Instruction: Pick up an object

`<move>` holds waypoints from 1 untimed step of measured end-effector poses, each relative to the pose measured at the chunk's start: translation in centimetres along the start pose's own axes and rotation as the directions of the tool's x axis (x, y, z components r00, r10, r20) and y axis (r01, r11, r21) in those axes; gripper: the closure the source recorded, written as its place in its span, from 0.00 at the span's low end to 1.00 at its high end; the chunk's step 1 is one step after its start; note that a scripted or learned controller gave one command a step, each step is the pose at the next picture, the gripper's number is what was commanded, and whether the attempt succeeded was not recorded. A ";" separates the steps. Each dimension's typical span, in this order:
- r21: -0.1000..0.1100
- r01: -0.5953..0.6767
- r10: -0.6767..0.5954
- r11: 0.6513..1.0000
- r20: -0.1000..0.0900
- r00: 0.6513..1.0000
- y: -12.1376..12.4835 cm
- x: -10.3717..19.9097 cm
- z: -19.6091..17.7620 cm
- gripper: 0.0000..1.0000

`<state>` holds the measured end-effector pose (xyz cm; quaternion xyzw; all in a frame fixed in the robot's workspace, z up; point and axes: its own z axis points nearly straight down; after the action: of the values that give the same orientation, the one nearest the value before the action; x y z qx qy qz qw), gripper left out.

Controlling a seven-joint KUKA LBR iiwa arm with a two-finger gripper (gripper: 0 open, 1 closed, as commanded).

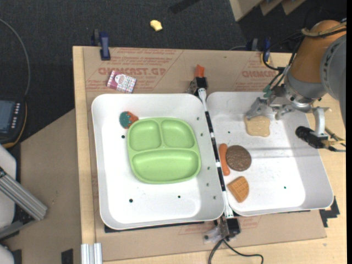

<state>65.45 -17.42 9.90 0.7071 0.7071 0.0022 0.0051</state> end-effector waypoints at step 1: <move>0.007 0.002 -0.002 1.000 -0.001 1.000 -0.4 1.8 1.3 0.00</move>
<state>65.09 -15.58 8.60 0.7065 0.7077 0.0002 0.0021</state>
